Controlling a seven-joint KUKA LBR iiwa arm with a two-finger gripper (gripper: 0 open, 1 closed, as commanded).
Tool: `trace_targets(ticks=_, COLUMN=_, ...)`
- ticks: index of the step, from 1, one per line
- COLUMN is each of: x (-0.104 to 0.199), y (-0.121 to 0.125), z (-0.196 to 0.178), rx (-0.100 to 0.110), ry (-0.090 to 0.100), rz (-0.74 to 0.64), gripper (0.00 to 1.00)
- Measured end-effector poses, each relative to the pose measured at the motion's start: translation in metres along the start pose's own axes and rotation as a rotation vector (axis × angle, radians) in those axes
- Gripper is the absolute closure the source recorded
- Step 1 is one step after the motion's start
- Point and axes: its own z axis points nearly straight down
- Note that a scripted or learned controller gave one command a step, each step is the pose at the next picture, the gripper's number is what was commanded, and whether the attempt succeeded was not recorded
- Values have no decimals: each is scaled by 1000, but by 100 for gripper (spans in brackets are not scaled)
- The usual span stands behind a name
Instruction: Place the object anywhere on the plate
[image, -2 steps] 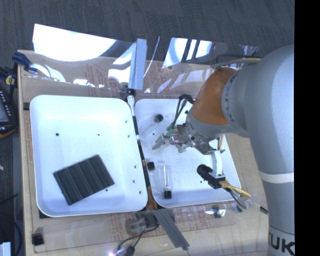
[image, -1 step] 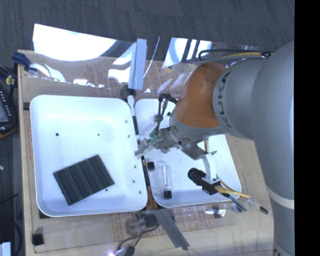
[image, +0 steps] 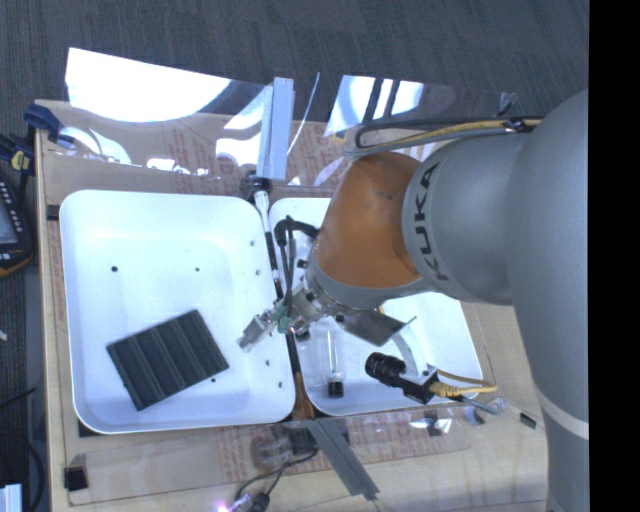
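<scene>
Left bin (image: 90, 300): white, shallow, smooth, with round corners

Plate (image: 167, 358): dark, flat, square with ridges, lying tilted low in the left bin

Gripper (image: 262, 328): hangs over the wall between the two bins, well to the right of the plate; I cannot tell what, if anything, it has

Arm (image: 480, 220): big, round, grey and orange, covers most of the right bin (image: 455, 345)

Object: I cannot tell where it is

Risk: a drop from here would likely miss the plate

1. Dark grey carpet floor (image: 180, 35) beyond the bench.
2. Wooden bench top (image: 130, 465), pale, scuffed.
3. Bright glare patch (image: 140, 90) along the bench's far edge.
4. Black device (image: 10, 225) at left edge.
</scene>
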Motion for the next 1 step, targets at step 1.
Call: trace_targets(ticks=1, x=86, y=29, z=1, rx=1, ry=-1, rz=-178, gripper=100)
